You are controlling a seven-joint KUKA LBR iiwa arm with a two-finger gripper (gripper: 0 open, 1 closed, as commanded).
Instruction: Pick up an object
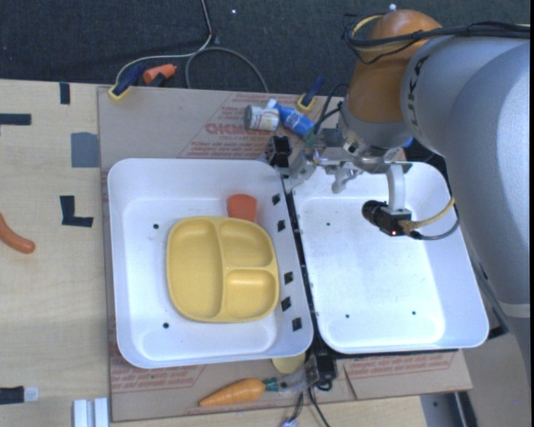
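Note:
A yellow divided plate (pixel 221 268) lies in the left bin (pixel 129 238). A small orange-red object (pixel 242 205) rests just behind the plate's far edge. My gripper (pixel 356 172) hangs under the grey and orange wrist, above the far left corner of the right bin (pixel 392 310), close to the divider between the bins. I see nothing held in it. The wrist hides much of the gripper from above.
A toy carrot (pixel 236 391) lies on the cardboard in front of the bins. An orange sausage (pixel 12 232) rests on the wooden bench at far left. Clamps (pixel 142 76) and a blue-white clamp (pixel 280 116) sit behind the bins. A black cable connector (pixel 384 217) dangles over the right bin.

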